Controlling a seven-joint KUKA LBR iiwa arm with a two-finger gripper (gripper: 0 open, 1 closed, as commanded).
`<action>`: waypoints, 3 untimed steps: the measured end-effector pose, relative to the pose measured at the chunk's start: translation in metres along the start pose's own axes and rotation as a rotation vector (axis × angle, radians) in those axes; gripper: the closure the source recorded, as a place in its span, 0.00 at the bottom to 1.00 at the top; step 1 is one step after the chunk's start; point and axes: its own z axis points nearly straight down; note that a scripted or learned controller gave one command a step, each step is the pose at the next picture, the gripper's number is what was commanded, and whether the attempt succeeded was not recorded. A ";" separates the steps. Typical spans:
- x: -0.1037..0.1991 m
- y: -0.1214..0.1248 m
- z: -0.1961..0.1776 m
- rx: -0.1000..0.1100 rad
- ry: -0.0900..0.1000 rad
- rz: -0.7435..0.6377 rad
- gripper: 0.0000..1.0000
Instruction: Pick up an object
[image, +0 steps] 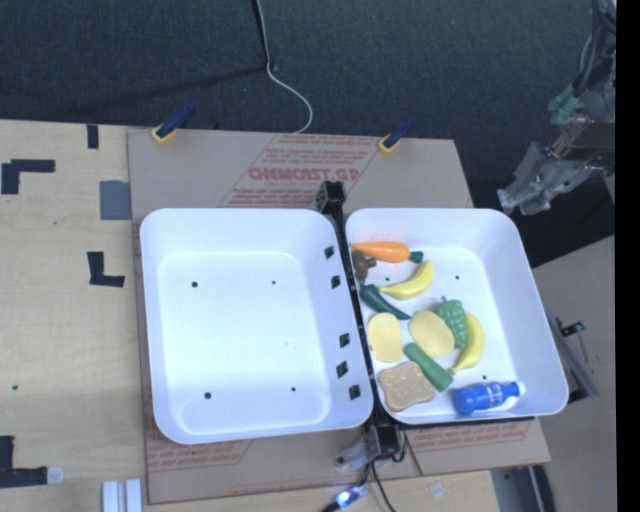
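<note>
Both white bins (240, 225) look like smooth, slightly glossy plastic. Under them lies a matt brown cardboard sheet (290, 170) on my pale, wood-look surface (50, 300). The toy foods seem plastic too: a shiny banana (412, 283), carrot (381, 251) and blue bottle (486, 397).

Even, bright overhead light — white bins (240, 240) glare slightly, soft shadows, arm at the edge blurred.

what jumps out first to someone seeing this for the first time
The bright heap of toy food in the right bin: an orange carrot at the top, a blue bottle at the near edge. The gripper hangs outside that bin's far right corner.
</note>
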 end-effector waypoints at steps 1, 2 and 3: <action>0.023 0.000 0.000 0.000 0.000 0.000 1.00; 0.049 0.000 0.000 0.000 0.000 0.000 1.00; 0.072 0.000 0.000 0.000 0.000 0.000 1.00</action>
